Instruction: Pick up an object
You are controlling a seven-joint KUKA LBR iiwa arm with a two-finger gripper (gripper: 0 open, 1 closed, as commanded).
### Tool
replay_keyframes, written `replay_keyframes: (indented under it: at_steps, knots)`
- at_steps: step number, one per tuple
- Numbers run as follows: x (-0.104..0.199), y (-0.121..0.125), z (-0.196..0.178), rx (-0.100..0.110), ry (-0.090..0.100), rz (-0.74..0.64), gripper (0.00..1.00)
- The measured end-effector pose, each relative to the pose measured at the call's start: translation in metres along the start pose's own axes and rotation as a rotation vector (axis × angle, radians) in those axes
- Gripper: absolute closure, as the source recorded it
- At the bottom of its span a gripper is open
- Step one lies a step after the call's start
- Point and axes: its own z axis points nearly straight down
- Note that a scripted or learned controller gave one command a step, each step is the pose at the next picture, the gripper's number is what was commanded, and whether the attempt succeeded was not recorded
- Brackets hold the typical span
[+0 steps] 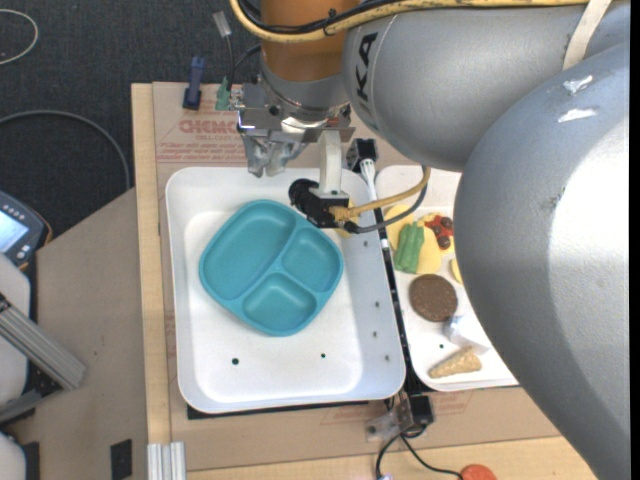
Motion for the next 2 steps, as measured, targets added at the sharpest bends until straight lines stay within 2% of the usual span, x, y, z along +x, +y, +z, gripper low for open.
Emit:
replay_keyframes:
  at_steps: [1,2]
  knots:
    - [-0.021,-0.025,0.026,0.008,-0.002,0.002,1.00]
    - [-0.034,0.040,0.118,0.001,-0.002,0.002,1.00]
